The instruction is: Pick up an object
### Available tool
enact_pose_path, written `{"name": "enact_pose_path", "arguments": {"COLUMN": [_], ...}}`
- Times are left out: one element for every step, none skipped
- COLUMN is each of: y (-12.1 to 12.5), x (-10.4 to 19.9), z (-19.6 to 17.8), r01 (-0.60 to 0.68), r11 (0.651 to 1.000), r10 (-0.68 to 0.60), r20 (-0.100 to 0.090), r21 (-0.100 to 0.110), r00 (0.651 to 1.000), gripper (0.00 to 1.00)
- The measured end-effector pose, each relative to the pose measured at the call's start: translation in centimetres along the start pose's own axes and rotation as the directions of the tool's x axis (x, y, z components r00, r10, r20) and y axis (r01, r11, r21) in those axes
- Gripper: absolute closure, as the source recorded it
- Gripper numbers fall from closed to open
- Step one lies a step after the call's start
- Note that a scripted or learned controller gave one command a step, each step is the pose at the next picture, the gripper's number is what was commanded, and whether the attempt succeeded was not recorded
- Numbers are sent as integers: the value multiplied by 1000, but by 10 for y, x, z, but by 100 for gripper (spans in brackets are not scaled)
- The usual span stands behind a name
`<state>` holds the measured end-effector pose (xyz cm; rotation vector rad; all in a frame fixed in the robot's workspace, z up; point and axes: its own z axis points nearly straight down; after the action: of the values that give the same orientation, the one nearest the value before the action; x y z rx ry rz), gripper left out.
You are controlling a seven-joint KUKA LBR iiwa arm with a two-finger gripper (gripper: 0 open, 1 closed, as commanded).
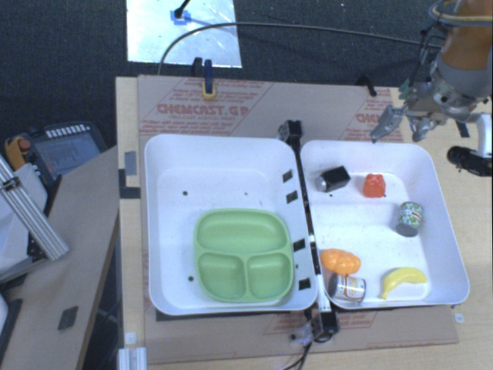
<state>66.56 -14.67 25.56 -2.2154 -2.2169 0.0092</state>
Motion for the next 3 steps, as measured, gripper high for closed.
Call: {"name": "enact_pose_path", "arguments": {"y": [2, 3, 0], "x": [0, 0, 9], "z": [-7, 34, 80], "r01": [2, 2, 4], "r11": [1000, 1000, 1000], "r10": [-2, -2, -4], "r20": [2, 2, 1], "r21": [-11, -9, -8], "r00": [1000, 1000, 1000], "gripper": [0, 0, 0]}}
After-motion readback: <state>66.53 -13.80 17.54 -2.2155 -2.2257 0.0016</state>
